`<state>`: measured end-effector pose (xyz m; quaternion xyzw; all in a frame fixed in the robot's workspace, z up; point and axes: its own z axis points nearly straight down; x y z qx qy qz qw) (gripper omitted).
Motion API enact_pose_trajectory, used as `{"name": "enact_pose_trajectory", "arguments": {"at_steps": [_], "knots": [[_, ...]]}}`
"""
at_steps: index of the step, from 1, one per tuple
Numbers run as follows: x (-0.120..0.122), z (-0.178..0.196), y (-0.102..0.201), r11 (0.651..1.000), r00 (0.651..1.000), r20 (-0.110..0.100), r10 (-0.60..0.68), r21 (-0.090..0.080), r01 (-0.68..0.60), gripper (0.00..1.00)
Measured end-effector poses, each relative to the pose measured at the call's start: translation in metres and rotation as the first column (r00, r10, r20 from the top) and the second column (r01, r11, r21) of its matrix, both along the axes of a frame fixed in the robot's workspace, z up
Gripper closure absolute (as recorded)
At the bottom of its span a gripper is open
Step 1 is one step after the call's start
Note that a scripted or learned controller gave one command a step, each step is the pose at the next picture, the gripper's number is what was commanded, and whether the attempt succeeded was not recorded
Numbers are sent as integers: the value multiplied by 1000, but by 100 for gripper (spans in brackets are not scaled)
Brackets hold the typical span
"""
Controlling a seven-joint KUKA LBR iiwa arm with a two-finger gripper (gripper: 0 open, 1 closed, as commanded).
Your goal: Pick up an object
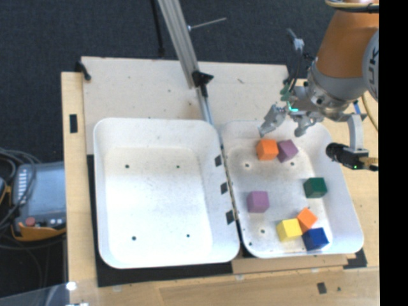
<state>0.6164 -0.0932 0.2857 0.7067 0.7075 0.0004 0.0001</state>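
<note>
Nearest us sits the blue cube (315,238); our gripper (286,124), fingers spread and empty, hovers above touching orange cube (267,149) and purple cube (287,150), risking a jam.

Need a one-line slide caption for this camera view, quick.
Open gripper hovers over an orange cube and purple cube in the right bin.

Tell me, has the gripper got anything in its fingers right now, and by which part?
Nothing is held. The gripper hovers open over the right bin, fingers spread above the orange cube and purple cube.
</note>
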Motion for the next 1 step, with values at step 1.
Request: {"name": "enact_pose_trajectory", "arguments": {"at_steps": [1], "knots": [[1, -63, -1, 1000, 1000, -7, -4, -2, 4, 0]]}}
